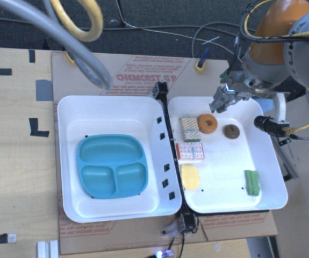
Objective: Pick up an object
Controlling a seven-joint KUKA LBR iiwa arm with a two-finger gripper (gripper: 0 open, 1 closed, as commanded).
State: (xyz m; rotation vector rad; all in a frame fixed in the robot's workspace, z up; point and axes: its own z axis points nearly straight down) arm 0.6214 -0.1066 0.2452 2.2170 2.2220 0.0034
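In the right bin (261, 165) lie an orange-brown doughnut (207, 124), a darker brown doughnut (231, 131), two small printed boxes (190, 128) (189, 151), a yellow lemon-like piece (190, 177) and a green block (252, 182). My gripper (221, 102) hangs over the bin's far edge, just above and right of the orange doughnut, with nothing visible between its fingers. The grey and orange arm (278, 31) rises behind it at the upper right.
The left bin (68, 144) holds a blue divided tray (112, 165). A black divider (165, 144) with clips runs between the bins. A grey hose and a yellow tube (84, 15) cross the upper left. Cables and a black fitting (270, 125) sit by the right bin's rim.
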